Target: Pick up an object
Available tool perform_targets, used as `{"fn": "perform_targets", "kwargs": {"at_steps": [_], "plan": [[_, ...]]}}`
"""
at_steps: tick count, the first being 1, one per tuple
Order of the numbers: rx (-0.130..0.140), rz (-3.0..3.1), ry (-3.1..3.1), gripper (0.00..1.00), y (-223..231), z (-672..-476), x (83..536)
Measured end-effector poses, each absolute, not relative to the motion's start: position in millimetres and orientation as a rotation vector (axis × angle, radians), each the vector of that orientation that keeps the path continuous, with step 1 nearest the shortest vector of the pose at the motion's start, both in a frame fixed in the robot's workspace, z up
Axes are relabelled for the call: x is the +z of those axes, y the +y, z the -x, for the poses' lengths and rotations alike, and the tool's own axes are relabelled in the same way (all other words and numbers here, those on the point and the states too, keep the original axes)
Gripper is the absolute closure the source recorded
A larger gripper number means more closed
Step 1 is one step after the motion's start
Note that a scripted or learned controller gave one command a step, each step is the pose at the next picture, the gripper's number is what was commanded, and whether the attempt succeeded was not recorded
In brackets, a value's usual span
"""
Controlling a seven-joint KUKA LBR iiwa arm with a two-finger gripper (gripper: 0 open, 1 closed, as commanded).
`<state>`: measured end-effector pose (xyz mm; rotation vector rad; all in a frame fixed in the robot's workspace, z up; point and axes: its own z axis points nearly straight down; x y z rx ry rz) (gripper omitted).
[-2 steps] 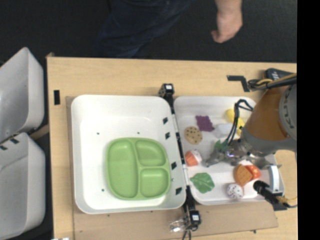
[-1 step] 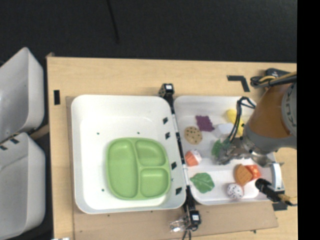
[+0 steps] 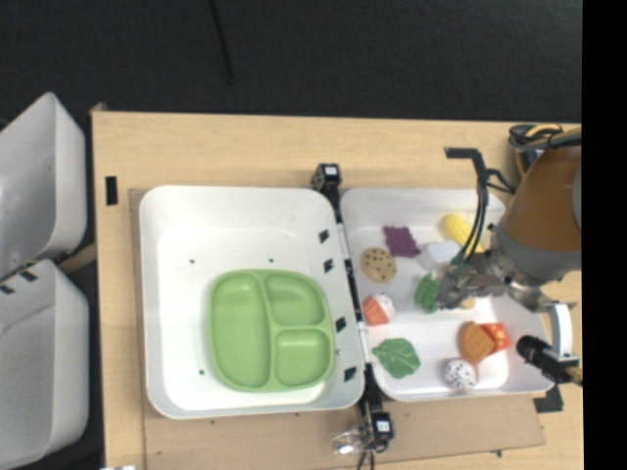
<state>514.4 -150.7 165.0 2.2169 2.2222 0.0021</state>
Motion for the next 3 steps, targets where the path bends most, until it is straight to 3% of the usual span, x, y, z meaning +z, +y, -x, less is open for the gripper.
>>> {"fn": "perform_targets", "kwargs": {"at_steps": [1, 2, 3], "plan": [[0.002, -2.215, 2.221, 1.00, -160.8, -520.2, 221.7], [-0.001, -2.217, 2.225, 1.00, -162.3, -521.5, 240.1], [0.000, -2.214, 2.230, 1.00, -113.7, -544.5, 248.1]]}}
